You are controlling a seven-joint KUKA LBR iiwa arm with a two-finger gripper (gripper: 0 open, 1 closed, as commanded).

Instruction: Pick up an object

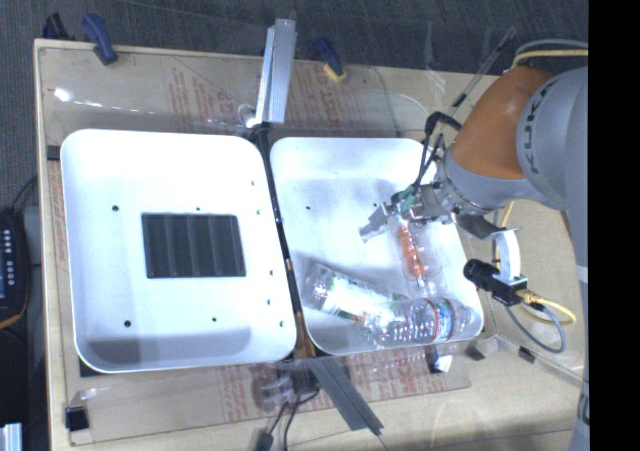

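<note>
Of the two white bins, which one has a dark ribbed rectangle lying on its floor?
The left bin. A dark ribbed rectangle lies near its middle. The right bin holds clear plastic bottles along its lower edge instead.

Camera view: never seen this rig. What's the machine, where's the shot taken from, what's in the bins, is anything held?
The shot comes from one fixed camera above a bench, looking down at a slant. The grey machine with the orange band is a robot arm reaching in from the right; its job is to pick up an object. At its tip is a two-finger gripper, hanging over the right bin.

Two shallow white bins sit side by side. The left bin holds a dark ribbed rectangular tray, lying flat near its middle. The right bin holds clear plastic items: a bottle lying on its side near the front, a second clear bottle at the front right corner, and a transparent tube with orange contents just below the gripper.

Nothing visibly sits between the fingers, so I wouldn't call anything held.
</note>
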